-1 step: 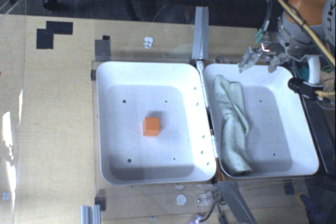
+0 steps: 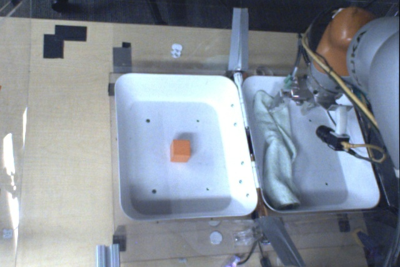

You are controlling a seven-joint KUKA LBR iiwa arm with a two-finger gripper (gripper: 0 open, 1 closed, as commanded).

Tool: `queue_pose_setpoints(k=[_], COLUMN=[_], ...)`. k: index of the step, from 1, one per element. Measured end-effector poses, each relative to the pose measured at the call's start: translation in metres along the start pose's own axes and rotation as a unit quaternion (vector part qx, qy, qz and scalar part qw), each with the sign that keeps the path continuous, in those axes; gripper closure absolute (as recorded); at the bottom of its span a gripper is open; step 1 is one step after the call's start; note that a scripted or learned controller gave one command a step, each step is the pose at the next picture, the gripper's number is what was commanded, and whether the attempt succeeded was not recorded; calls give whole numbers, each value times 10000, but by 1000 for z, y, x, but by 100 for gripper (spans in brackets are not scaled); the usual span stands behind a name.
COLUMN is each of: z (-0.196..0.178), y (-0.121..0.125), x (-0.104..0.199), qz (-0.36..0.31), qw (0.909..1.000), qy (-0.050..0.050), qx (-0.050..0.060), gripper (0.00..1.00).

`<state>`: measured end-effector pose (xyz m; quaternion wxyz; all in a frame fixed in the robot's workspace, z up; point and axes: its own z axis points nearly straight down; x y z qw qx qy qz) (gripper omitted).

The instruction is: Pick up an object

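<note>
**Arm over right bin; cube alone in left bin**

Arm point(image 2: 369, 40), grey with orange band, sits highest, reaching in from right; gripper point(image 2: 301, 92) near upper edge of right bin point(image 2: 365, 194), beside top of a crumpled pale cloth point(image 2: 278, 147); finger opening cannot be told, nothing seen held. Orange cube point(image 2: 180, 151) rests near centre of left bin point(image 2: 128, 134), apart from walls, well apart from gripper; cloth lies along right bin's left side; bins touch at a shared edge on wooden bench point(image 2: 62, 166); no legible writing.
</note>
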<state>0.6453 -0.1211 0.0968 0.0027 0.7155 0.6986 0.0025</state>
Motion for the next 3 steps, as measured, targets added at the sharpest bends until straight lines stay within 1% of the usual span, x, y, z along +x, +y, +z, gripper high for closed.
queue_pose_setpoints(k=[1, 2, 3], z=[-12, -125, -88], y=[2, 1, 24], x=[1, 37, 43], qz=[-1, 600, -29], qw=[10000, 9982, 10000], qy=[4, -3, -3], qx=[-24, 6, 19], gripper=[100, 100, 100])
